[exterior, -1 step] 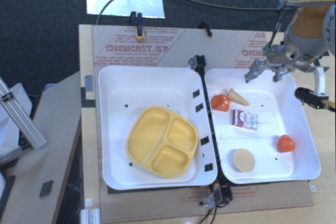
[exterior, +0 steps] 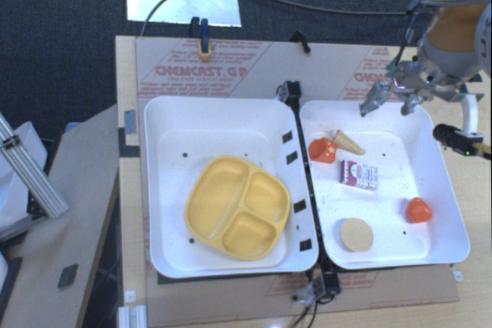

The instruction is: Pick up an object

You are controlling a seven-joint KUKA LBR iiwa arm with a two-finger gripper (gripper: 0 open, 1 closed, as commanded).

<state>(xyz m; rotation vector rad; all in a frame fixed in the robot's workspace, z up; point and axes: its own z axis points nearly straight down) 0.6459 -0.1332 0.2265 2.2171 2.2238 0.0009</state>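
While over right bin, jaws apart

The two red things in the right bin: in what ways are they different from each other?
The red piece near the divider lies at the bin's left side, close beside the cone; the red piece near the right wall lies alone, with nothing close to it. The first looks slightly larger and flatter; the second looks rounder and more orange-red. Both lie loose on the floor of the right bin, and the gripper hangs above the bin's far edge.
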